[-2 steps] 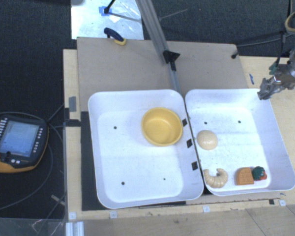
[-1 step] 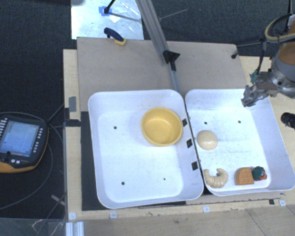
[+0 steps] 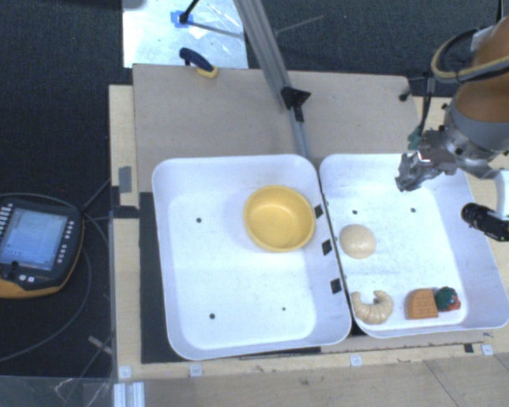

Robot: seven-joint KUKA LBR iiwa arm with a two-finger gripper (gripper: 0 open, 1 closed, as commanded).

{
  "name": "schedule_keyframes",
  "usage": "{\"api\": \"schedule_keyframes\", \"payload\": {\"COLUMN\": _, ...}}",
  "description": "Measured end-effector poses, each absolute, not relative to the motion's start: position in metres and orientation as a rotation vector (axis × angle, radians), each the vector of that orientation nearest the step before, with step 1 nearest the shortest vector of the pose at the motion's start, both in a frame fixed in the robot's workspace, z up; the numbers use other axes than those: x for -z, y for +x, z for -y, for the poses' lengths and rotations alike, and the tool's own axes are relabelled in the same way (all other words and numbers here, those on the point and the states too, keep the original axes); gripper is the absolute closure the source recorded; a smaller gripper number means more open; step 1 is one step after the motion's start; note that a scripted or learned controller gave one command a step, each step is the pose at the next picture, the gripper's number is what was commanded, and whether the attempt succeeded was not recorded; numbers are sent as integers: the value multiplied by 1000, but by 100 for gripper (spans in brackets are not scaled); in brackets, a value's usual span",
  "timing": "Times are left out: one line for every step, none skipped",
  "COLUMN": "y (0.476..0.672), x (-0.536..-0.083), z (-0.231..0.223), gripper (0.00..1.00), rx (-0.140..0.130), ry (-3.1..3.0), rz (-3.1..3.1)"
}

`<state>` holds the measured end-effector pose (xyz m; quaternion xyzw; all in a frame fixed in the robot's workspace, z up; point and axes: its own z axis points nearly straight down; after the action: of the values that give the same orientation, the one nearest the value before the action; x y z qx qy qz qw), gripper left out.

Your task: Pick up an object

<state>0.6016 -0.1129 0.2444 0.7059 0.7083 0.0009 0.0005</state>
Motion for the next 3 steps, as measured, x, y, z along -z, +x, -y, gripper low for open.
{"api": "schedule_keyframes", "payload": {"y": 584, "x": -250, "z": 68, "gripper": 100, "rx": -3, "ry": 2217, "rz": -2225}}
{"api": "schedule_keyframes", "payload": {"y": 577, "x": -250, "z": 24, "gripper": 100, "rx": -2, "ry": 2218, "rz": -2225}}
{"api": "schedule_keyframes", "payload": {"y": 558, "x": -252, "z": -28, "gripper": 100, "rx": -2, "ry": 2217, "rz": -2227}}
